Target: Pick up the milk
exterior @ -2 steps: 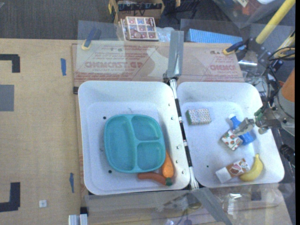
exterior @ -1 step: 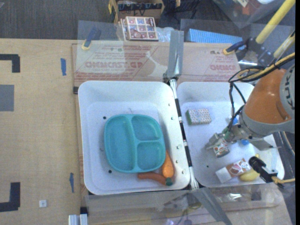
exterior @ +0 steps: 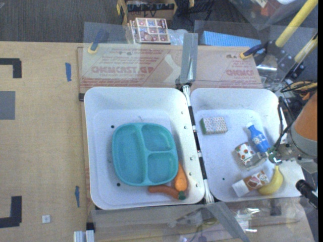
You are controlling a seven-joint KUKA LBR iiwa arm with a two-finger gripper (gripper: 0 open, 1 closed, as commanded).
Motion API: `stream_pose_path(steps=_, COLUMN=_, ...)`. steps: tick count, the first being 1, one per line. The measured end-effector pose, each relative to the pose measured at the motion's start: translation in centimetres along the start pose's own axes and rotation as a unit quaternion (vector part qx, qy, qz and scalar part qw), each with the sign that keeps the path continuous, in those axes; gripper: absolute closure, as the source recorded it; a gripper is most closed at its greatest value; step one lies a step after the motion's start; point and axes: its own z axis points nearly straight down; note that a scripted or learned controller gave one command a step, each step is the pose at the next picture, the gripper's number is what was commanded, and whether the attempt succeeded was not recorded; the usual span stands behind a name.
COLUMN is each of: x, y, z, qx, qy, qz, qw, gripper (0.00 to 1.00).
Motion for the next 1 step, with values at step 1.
stream_pose_path(steps=1, x=3.72, y=9.71, z=2.78, qx=-0.005, qy=-0.003, qz=-0.071, qw=0.9975, gripper=0.0)
